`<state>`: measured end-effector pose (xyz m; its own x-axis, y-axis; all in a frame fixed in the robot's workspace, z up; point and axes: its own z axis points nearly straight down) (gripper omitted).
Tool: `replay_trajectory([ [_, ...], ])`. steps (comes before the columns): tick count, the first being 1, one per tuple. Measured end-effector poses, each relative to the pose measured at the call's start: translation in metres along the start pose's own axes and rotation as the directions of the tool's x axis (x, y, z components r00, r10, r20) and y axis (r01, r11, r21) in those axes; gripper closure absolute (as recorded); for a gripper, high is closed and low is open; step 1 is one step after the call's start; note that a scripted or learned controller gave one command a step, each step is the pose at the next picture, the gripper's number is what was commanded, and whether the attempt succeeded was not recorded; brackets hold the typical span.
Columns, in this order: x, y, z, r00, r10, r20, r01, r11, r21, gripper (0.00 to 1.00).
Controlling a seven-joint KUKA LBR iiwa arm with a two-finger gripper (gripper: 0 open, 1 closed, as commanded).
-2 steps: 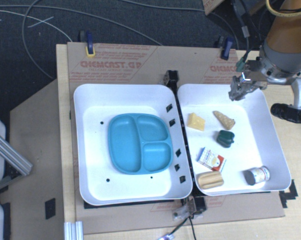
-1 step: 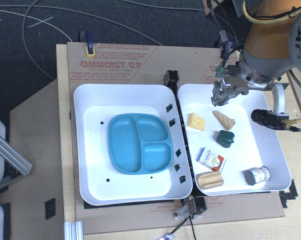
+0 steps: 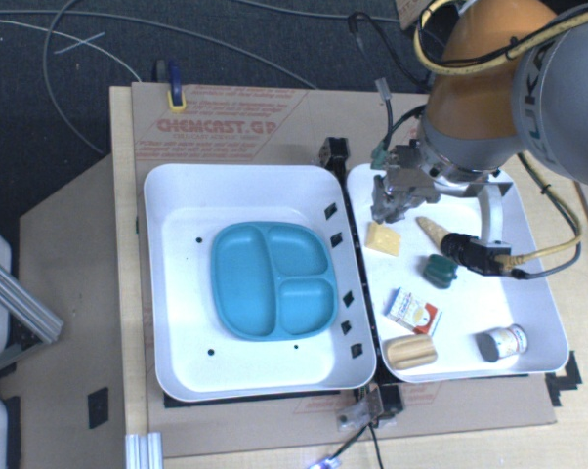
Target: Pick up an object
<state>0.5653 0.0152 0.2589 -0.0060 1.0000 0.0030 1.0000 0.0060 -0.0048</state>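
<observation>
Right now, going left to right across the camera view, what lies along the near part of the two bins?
Blue divided plastic plate → red-and-white small packet → dark green round piece → grey-and-white small cylinder.

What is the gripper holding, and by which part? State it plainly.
Nothing is visibly held. The gripper hangs just above the yellow cheese wedge in the right bin, with no object seen between its fingers.

Blue divided plate [image 3: 273, 279] centred in left white bin [image 3: 167, 262]. Cardboard sheet [image 3: 226, 117] with red lettering under both bins. Blue clamp [image 3: 176, 84] at upper left edge. Dark carpet, loose cables [image 3: 99, 13] across top.
</observation>
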Motion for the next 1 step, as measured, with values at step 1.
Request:
replay_trajectory([
  [1, 0.0511, -0.0096, 0.0192, 1.0, 0.001, 0.0, -0.001, 1.0, 0.0, 1.0],
])
